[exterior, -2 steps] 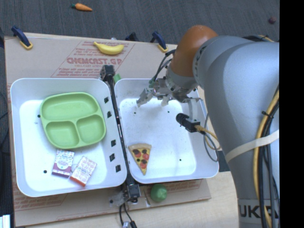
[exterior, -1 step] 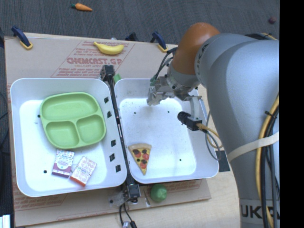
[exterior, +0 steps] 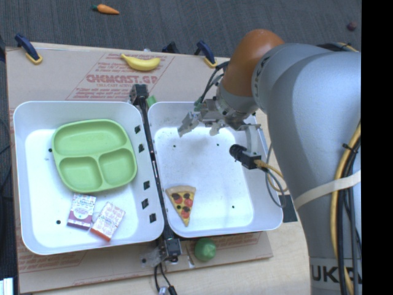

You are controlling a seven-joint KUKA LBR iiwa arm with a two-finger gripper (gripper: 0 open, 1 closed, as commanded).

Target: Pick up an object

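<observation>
The gripper [exterior: 199, 125] hovers over the far part of the right bin [exterior: 261, 217], its fingers [exterior: 186, 128] spread apart and gripping nothing. A pizza slice [exterior: 182, 204] lies near that bin's front left corner, well apart from the gripper.

Two white bins side by side: left bin [exterior: 24, 183], right bin [exterior: 261, 211]. One green divided plate [exterior: 93, 152] at centre left. Two small snack packets [exterior: 83, 211], [exterior: 108, 220] at lower left. One pizza slice [exterior: 182, 203] at lower centre. One banana [exterior: 141, 61] at upper centre. One carrot [exterior: 107, 8] at top left. One green ball [exterior: 206, 249] at bottom centre. Three blue clamps [exterior: 27, 47], [exterior: 206, 51], [exterior: 169, 47] along the top.
</observation>
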